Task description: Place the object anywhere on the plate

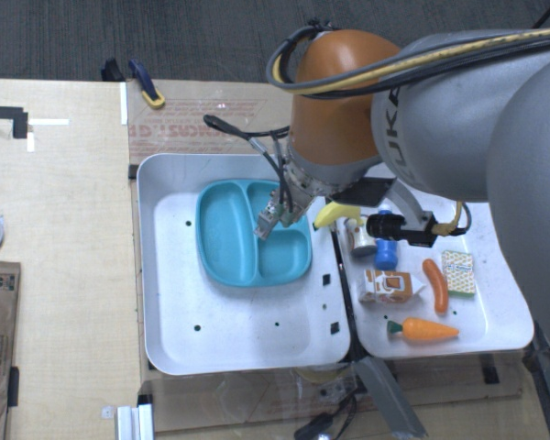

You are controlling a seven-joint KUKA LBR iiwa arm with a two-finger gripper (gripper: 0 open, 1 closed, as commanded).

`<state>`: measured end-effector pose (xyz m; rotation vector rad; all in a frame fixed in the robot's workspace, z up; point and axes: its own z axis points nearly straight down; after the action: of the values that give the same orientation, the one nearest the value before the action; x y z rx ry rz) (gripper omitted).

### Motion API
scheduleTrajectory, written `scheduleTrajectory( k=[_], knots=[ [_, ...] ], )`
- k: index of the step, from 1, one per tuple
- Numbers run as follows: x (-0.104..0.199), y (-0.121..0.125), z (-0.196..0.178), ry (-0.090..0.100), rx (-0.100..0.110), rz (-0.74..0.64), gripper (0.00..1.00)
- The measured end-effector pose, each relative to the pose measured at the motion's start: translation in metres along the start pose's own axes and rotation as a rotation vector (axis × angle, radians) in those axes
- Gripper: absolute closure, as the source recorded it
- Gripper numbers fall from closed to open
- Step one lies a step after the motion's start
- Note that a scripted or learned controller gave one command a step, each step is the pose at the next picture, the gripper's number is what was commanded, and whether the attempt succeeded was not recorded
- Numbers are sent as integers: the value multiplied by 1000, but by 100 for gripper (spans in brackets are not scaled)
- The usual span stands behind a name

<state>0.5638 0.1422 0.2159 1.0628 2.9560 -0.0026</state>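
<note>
Hand (271,216) positioning: I am hovering over the plate (227,236)'s right compartments; finger state I cannot tell.

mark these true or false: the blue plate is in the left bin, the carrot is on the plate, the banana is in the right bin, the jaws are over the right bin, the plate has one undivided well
1. The blue plate lies in the left bin. True.
2. The carrot lies on the plate. False: it lies in the right bin, near its front edge.
3. The banana is in the right bin. True, near the divide between the bins.
4. The gripper hangs over the right bin. False: it is over the plate in the left bin.
5. The plate has one undivided well. False: ridges split it into compartments.
</note>
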Motion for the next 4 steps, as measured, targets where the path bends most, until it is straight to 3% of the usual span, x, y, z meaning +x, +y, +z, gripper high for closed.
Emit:
scheduleTrajectory(
  k=[1,2,3,4],
  knots=[
    [61,-14,-32,1,0,-51,100],
    [67,-39,126,5,3,-176,100],
    [95,-19,29,0,-1,-167,100],
    [105,-7,-43,-1,-1,-129,100]
  ],
)
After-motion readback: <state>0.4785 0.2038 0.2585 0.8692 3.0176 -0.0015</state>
